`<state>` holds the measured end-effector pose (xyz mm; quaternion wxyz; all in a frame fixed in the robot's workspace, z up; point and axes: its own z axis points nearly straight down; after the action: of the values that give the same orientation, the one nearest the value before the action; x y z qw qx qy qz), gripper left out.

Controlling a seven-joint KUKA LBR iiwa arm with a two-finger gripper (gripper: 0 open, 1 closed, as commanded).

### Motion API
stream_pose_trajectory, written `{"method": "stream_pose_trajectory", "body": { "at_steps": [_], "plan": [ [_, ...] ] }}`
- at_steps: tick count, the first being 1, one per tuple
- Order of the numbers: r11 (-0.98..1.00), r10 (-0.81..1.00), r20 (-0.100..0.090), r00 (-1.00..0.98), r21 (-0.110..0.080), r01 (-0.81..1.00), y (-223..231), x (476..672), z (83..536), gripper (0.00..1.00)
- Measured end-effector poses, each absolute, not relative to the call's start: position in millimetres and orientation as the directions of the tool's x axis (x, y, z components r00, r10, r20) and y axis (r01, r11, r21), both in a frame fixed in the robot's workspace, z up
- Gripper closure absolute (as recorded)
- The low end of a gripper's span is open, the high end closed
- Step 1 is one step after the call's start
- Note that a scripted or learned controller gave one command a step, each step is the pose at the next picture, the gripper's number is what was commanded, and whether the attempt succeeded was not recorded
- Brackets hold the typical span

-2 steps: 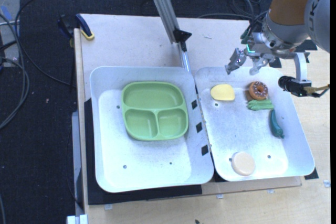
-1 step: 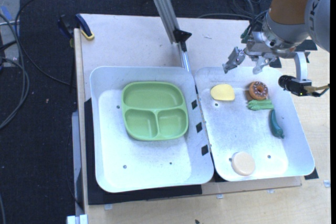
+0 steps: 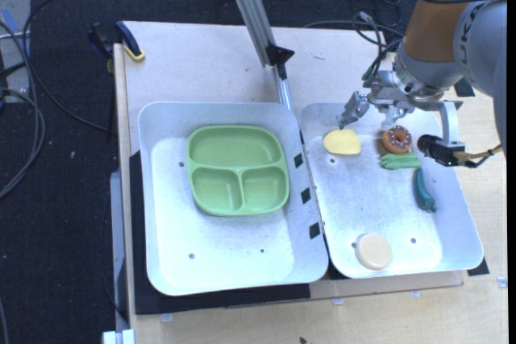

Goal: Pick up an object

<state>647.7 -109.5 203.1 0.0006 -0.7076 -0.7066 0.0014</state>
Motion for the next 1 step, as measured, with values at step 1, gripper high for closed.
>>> {"method": "stream_pose_trajectory", "body": {
  "at_steps": [1],
  "plan": [
    [-0.001,1.0,0.0,0.001,-0.003,1.0,-110.8,637.5,149.4,0.0]
  ]
}}
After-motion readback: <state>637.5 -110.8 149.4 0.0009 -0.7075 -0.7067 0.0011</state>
